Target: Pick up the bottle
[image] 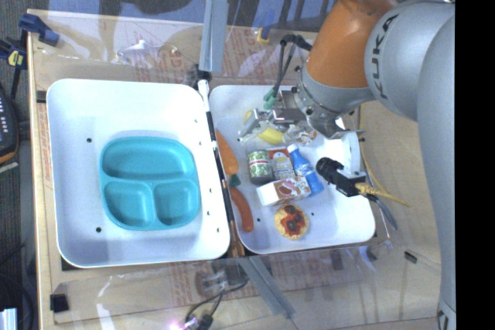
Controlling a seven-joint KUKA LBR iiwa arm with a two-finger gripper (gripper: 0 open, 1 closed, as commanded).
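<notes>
Camera view, quick status: is the bottle up yet? (Tom)

No. The blue plastic bottle with the white cap [306,171] lies on its side in the right shallow white bin [357,229], about mid-bin, cap toward the far wall. Nothing is lifting it. (Lena)

Where's the hand? (Tom)

The hand [267,120] is low over the far part of the same bin, near the bottle's cap end but off to the left of it. It sits closer to a small yellow lump [271,137] than to the bottle. Can't tell whether it's spread or pressed together; the wrist and clutter mask it. I see nothing pinched in it. (Lena)

Neighbours? (Tom)

Tight. A small jar with a red-and-white label [280,163] is just beside the bottle on its left, and a green-labelled tin can [259,165] is next to that. A white box with a printed food label [280,192] is touching or nearly touching the bottle's lower end. The round pizza-like toy [292,222] is nearer the front rim, and the orange carrot-shaped piece [226,153] and the reddish sausage-shaped piece [243,209] run along the left wall. (Lena)

Other bin? (Tom)

The left white bin [69,112] on the tabletop [77,50] holds a teal three-compartment tray [149,183], not relevant. (Lena)

So progress? (Tom)

I'd call it the approach stage at best. To do: line up on the bottle, close across its body, lift clear. Main risk is catching the jar or box along with it. (Lena)
</notes>
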